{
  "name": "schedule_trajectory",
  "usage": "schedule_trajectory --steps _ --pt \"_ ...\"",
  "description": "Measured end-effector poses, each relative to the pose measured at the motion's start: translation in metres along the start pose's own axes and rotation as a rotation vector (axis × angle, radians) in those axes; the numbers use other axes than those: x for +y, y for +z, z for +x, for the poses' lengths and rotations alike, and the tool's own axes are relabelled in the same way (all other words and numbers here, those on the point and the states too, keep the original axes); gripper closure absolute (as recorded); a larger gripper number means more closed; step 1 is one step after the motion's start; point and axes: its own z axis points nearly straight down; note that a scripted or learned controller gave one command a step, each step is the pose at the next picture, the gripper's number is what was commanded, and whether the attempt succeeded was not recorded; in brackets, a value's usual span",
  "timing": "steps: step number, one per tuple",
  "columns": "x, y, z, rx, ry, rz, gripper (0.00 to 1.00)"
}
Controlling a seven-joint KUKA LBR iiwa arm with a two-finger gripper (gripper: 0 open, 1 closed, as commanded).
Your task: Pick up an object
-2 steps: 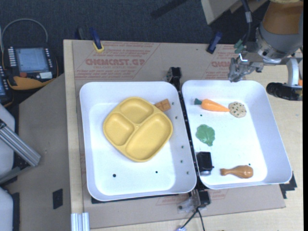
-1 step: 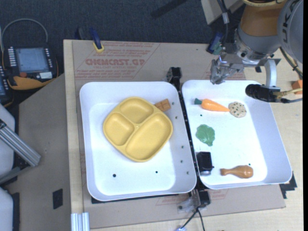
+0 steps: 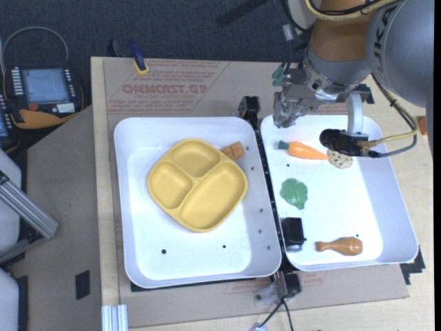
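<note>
My gripper (image 3: 287,118) hangs over the far left corner of the right bin (image 3: 393,205), open, with nothing between its fingers. Just below it an orange carrot (image 3: 305,151) with a green top lies in that bin. A beige speckled piece (image 3: 339,160) sits at the carrot's right end. Nearer the front lie a green leafy piece (image 3: 295,192), a small black block (image 3: 293,230) and a brown drumstick (image 3: 340,246).
The left bin (image 3: 138,240) holds a yellow divided plate (image 3: 198,183) with a small brown block (image 3: 233,150) at its far right rim. A black fitting with a cable (image 3: 342,141) hangs from the arm above the carrot's right end. Black clamps sit between the bins.
</note>
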Motion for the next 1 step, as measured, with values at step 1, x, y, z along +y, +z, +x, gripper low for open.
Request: schedule_trajectory --steps 1 --pt "-0.0150 0.0204 0.0525 -0.001 0.001 0.001 1.00"
